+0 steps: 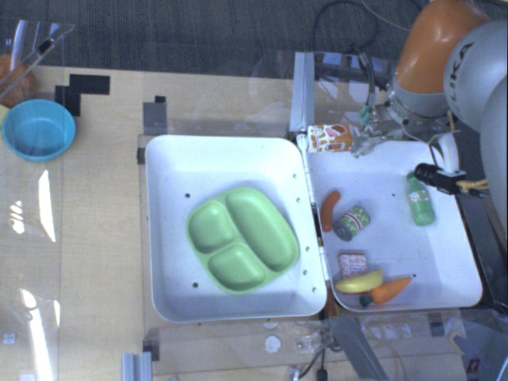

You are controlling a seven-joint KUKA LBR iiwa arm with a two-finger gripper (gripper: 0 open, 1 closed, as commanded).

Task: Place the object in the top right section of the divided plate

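Note:
A green divided plate (242, 238) lies in the left white bin (171, 173), with one large section and two smaller ones, all bare. My gripper (367, 139) hangs low over the far edge of the right bin (460, 268), just right of an orange and white carton (329, 138). Nothing shows in its grasp. Below it in the right bin lie a red sausage (329, 209), a small can (352, 222) and a green bottle (421, 204).
At the right bin's near edge lie a small brown packet (352, 261), a banana (358, 282) and a carrot (390, 290). A blue bowl (38, 129) stands on the bench far left. The bins share a raised rim (311, 213).

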